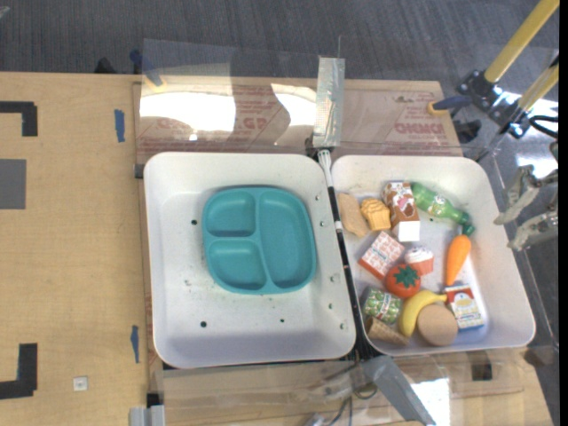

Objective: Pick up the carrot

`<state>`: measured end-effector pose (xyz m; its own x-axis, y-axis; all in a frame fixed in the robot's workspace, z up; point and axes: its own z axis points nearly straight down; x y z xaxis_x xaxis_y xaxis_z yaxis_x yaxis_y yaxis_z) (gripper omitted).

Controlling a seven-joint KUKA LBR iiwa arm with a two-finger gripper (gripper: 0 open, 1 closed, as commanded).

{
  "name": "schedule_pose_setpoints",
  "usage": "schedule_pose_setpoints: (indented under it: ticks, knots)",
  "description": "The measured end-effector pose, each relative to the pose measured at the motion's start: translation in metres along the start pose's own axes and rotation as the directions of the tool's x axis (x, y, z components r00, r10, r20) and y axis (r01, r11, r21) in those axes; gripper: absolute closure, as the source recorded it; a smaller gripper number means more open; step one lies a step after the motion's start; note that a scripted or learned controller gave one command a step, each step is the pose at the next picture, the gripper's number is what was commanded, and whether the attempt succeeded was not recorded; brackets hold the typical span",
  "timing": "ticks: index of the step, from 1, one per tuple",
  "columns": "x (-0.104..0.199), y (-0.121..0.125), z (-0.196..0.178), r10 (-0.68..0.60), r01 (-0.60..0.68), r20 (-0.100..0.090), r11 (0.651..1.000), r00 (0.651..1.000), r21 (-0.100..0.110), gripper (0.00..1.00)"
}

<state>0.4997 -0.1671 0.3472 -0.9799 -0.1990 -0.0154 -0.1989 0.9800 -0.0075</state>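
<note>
The carrot (457, 259) is orange with a small green top. It lies near the right wall of the right bin (506, 238), pointing toward the front, with its leafy end toward the back. It sits among several toy foods: a green bottle (437, 204) just behind it and a small red-and-white carton (465, 307) just in front. Nothing covers it.
The right bin also holds a red tomato (404, 279), a yellow banana (415, 310), a tan round piece (437, 326) and several small boxes. The left bin (169, 264) holds a teal divided plate (260, 238). Metal fixtures (525, 211) stand past the right bin's wall.
</note>
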Motion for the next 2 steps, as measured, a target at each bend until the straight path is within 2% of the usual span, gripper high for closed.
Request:
schedule_pose_setpoints:
  ticks: [1,2]
  knots:
    - [0.001,0.0,0.005,0.001,-0.001,-0.009,1.0,1.0,-0.006,0.0]
    - [0.023,-0.053,0.135,0.002,-0.003,-0.022,1.0,1.0,-0.014,0.0]
